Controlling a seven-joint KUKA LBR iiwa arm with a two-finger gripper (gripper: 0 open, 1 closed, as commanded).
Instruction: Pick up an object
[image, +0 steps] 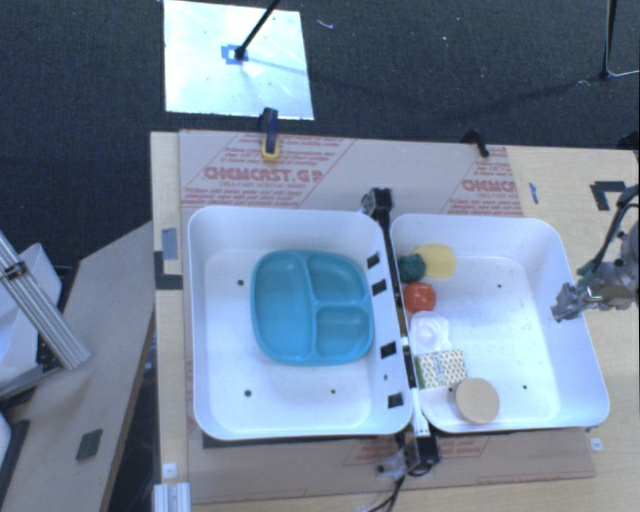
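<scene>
Camera view looks down at a slant on a pale wooden worktop carrying two shallow white bins side by side on a brown sheet printed in red. On that sheet the word "CHEMCAST" can be read twice, once above each bin, with smaller red lines around it too fine to make out.

The left bin holds a blue divided tray with three compartments, lying flat near the bin's middle.

The right bin has its things gathered along its left wall. At the top lies a yellow object with a dark green one touching its left side. Just below sits a red-orange round object, then a small white object, then a green-and-white patterned packet whose print is too small to read. Nearest the bottom edge lies a round tan disc, just beside the packet.

The gripper reaches in from the right and sits over the right rim of the right bin, well apart from all the objects. Nothing is seen in it, and whether it is spread or pressed together I cannot tell at this size.

A yellow clamp sits at the sheet's top edge.
</scene>
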